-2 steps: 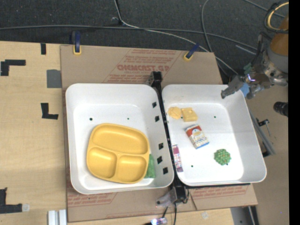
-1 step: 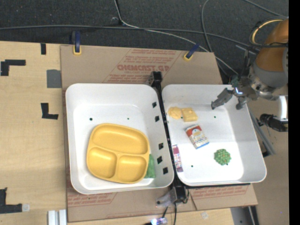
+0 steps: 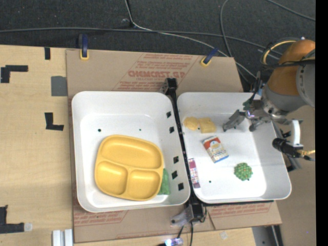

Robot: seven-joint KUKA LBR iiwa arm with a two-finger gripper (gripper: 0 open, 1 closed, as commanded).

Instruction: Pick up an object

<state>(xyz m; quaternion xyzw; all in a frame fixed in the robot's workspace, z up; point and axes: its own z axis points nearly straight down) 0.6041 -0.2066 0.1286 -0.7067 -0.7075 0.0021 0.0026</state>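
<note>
When scanned from the near edge, shows a cardboard sheet (image 3: 241, 217) spread under both bins. Holds, in the near part of the left bin (image 3: 84, 111), a yellow divided plate (image 3: 128, 168), flat on the floor, with a small green item (image 3: 165, 182) wedged between the plate's right edge and the bin wall; cannot tell what that item is. Carries, in the right bin (image 3: 277, 188), a green bumpy ball (image 3: 243, 171) nearest the camera, well apart from the walls. Shows a pink strip (image 3: 192, 171) along that bin's left wall, too small to identify. Places a red-and-white carton (image 3: 216, 149) just beyond the ball, lying flat and turned at a slant. Sets two pale yellow pieces (image 3: 200, 124) farther back, touching each other, near the left wall. Finds the gripper (image 3: 242, 124) at about the same depth, to the right of those pieces and apart from them, low over the bin floor, fingers spread with nothing between them. Brings the grey arm (image 3: 287, 94) in from the right over the bin's far corner, orange band (image 3: 297, 50) above. Ends, beyond the bins, with two clamps (image 3: 83, 49) on the cardboard's far edge and cables (image 3: 154, 28) trailing across dark carpet.
</note>
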